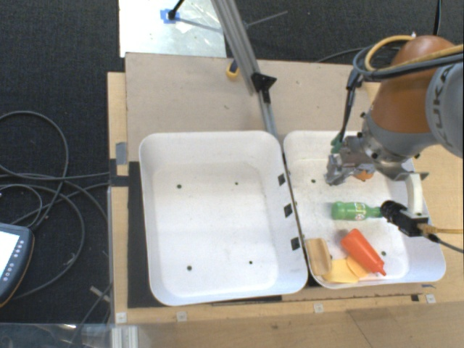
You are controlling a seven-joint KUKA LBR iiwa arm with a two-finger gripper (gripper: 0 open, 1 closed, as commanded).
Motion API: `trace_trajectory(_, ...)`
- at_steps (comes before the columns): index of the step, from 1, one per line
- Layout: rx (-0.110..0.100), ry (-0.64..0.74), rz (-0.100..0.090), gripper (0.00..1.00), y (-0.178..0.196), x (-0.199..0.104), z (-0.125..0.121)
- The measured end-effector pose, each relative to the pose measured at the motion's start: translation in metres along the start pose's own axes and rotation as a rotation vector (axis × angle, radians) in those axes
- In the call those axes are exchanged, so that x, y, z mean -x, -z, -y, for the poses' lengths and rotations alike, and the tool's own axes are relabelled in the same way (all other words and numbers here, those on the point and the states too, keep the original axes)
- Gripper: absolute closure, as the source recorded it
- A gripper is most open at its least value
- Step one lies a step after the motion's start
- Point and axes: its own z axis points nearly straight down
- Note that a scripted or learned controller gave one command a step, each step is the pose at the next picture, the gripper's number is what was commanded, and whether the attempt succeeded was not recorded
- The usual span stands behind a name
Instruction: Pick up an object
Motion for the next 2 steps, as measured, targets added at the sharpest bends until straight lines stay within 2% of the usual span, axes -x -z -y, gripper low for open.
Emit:
trace_trajectory(1, 0.003, 0.001, 0.001, 1.0, 0.01, -0.053, -0.016)
trace_trajectory(2, 0.002, 0.0, 0.0, 1.0, -0.002, -0.109, -0.035)
